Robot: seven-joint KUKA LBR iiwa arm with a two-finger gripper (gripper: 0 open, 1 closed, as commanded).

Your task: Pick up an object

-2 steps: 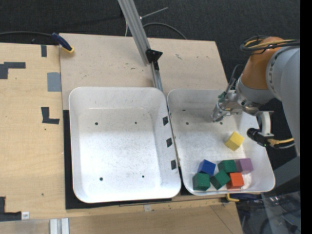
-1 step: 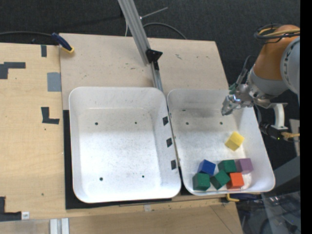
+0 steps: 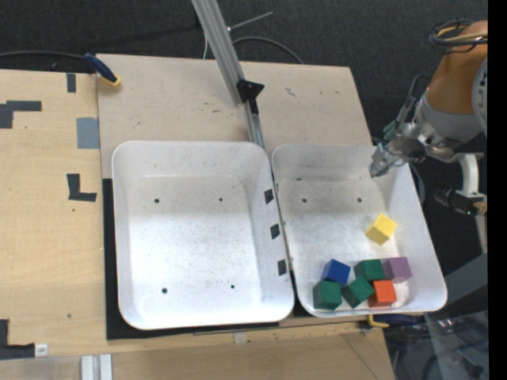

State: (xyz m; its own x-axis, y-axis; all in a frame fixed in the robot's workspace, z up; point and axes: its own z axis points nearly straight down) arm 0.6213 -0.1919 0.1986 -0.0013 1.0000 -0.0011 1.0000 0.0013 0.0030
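My gripper point(image 3: 379, 165) hangs over the far right corner of the right bin point(image 3: 317, 172), its tip pointing down near the bin's back rim. A yellow cube point(image 3: 381, 229) lies alone in the right bin, a short way below the gripper. At the near end of that bin sits a cluster of blocks: a blue one point(image 3: 336, 271), three green ones point(image 3: 327, 294) point(image 3: 357, 290) point(image 3: 369, 270), an orange one point(image 3: 384, 292) and a purple one point(image 3: 398, 268). Nothing shows between the gripper's tips.
The left bin point(image 3: 194, 228) holds only dark specks. A grey metal bar point(image 3: 224, 42) slants down from the top to the gap between the bins. The arm's orange band point(image 3: 458, 74) stands at the right edge.
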